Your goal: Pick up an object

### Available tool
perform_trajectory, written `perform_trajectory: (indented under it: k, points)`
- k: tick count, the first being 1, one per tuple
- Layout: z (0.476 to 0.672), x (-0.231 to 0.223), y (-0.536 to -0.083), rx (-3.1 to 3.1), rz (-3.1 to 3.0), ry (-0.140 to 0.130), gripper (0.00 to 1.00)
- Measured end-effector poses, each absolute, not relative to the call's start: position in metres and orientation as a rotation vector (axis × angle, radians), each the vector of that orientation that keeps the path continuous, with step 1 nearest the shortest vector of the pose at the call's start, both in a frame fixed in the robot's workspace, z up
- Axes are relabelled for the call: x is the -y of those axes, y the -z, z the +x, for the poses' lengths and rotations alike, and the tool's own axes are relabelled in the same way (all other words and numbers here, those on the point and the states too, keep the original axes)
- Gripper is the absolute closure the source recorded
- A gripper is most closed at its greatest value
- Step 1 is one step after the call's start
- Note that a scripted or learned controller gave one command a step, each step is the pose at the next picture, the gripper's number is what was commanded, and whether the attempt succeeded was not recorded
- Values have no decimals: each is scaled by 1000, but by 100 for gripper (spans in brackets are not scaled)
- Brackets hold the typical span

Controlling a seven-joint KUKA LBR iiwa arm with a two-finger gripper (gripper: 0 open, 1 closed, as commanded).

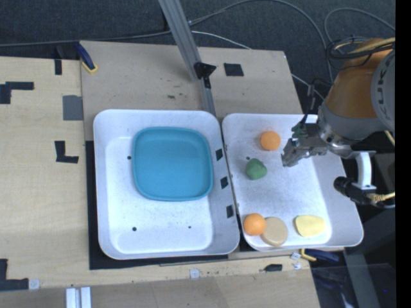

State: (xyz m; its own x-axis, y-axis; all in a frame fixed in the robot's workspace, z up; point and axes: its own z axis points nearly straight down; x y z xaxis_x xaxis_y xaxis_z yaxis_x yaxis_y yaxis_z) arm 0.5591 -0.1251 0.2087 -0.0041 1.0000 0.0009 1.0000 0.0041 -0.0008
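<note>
Two bins: left bin [109, 172] bears a blue plate [172, 163]; right bin [334, 210] holds the objects
Gripper [290, 156]: over right bin; finger state (too small) can't tell
Green object [256, 169]: just left of gripper; orange ball [270, 140] far side

arm reaching in from right, gripper [290, 157] lowered
</note>
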Motion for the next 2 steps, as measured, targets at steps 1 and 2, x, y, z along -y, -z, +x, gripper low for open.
perform_trajectory:
  k: [1, 2]
  points:
    - [556, 71, -222, 2227, -2216, 2, 100]
    - [551, 28, -222, 2225, -2216, 0, 100]
